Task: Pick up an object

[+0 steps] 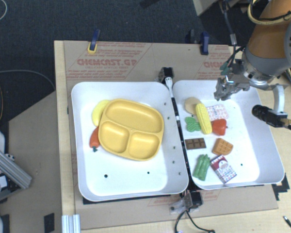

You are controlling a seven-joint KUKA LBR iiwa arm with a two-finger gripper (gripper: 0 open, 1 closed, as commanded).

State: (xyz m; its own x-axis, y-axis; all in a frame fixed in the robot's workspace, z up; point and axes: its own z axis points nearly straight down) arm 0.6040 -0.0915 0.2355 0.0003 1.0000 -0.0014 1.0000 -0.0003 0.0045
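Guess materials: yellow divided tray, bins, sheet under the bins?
Yellow divided tray: looks like moulded plastic, smooth, slightly glossy, with rounded compartment walls. White bins: probably thin formed plastic, semi-gloss, with rounded corners and raised rims. Sheet under the bins: brown paper-like facing with red printed lettering, likely a masking film; the material beneath can't be told.

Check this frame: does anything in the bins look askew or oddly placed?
Yes. In the left bin, the yellow divided tray sits tilted, lying partly over a yellow item and a red-orange item at its left edge. The right bin's toy foods look merely scattered.
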